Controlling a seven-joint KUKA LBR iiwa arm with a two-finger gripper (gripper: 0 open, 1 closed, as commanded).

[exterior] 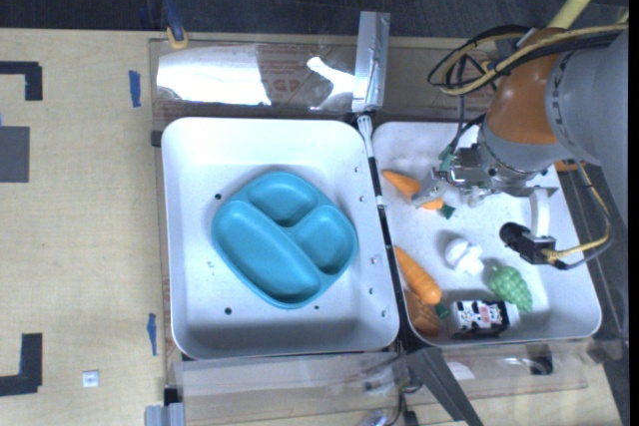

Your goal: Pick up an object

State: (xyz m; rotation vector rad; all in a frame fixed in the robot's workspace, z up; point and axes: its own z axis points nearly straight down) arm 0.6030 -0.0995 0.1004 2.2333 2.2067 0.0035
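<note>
My gripper (451, 187) hangs low over the upper left part of the right bin (584, 309), below the arm's orange band (519, 110). Just left of it lies a small orange carrot (401, 182). A tiny orange piece (430, 206) with a green bit beside it sits right under the gripper's lower edge. Further down the bin lie a white lump (461, 252), a green leafy toy (511, 284), a longer carrot (419, 277) and a black-and-white bottle (479, 315). Nothing can be seen held.
The left bin (190, 155) holds a blue divided plate (285, 236). A metal divider (371, 65) stands behind the wall between the bins. Yellow and black cables (469, 65) loop off the arm, and a black cable end (519, 236) hangs over the right bin.
</note>
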